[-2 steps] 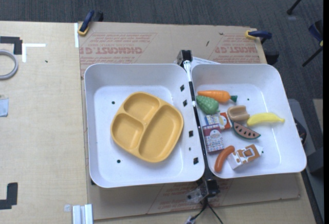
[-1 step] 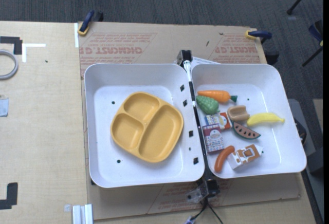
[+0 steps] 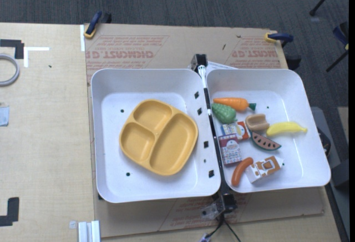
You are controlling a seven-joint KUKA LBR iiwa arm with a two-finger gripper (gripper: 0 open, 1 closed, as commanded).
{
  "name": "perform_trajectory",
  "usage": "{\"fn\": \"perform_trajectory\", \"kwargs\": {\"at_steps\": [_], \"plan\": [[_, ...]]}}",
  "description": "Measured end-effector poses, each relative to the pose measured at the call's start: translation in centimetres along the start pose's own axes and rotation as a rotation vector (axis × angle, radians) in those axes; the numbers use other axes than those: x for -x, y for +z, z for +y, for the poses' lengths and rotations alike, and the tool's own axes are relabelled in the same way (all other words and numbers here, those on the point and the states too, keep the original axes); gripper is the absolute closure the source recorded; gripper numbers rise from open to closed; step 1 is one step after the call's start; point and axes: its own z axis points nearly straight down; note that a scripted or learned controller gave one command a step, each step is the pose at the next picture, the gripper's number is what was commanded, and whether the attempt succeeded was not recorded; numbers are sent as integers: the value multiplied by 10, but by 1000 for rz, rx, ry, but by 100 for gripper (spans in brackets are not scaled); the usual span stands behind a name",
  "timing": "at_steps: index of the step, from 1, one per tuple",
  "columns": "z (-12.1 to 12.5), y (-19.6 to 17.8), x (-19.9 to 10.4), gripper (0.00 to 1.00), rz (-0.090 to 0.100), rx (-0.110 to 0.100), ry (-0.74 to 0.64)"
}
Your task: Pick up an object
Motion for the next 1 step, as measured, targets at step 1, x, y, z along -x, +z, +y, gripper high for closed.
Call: {"fn": "perform_trajectory", "kwargs": {"at_steps": [1], "plan": [[1, -9, 1, 100, -3, 1, -2]]}}
